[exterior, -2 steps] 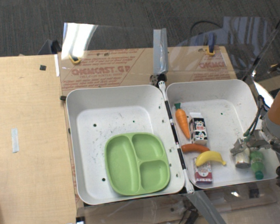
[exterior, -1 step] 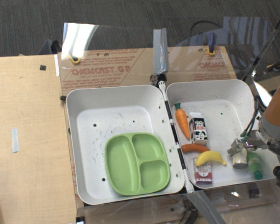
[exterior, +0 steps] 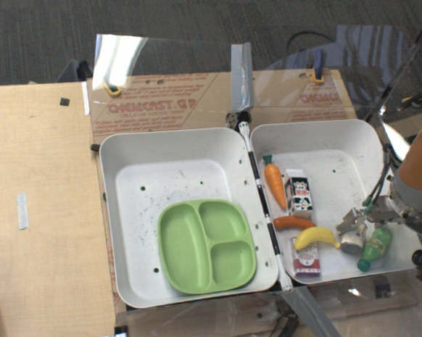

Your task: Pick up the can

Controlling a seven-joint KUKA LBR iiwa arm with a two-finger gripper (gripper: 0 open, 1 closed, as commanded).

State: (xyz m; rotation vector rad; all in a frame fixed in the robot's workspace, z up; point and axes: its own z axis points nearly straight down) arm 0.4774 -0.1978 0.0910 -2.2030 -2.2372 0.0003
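Reaching: gripper (exterior: 355, 222) hovers beside the banana's (exterior: 316, 236) right tip; finger spread cannot be told.
Can: (exterior: 306, 260) lies against the banana's near side.
Advice: shift left, descend squarely, avoid the bottle (exterior: 374, 248).

1. Two bins sit side by side: the left bin (exterior: 119, 208) holds a divided plate (exterior: 206, 246) toward its front.
2. In the right bin (exterior: 339, 136), a carrot (exterior: 274, 185) lies along the left wall, with a small carton (exterior: 299, 194) just to its right.
3. In front of these lie a chili pepper (exterior: 294, 223), then a banana (exterior: 316, 237), then a packet (exterior: 306, 261).
4. To the right, the gripper (exterior: 355, 225) sits over a can (exterior: 351, 243), with a bottle (exterior: 375, 248) just beside it.
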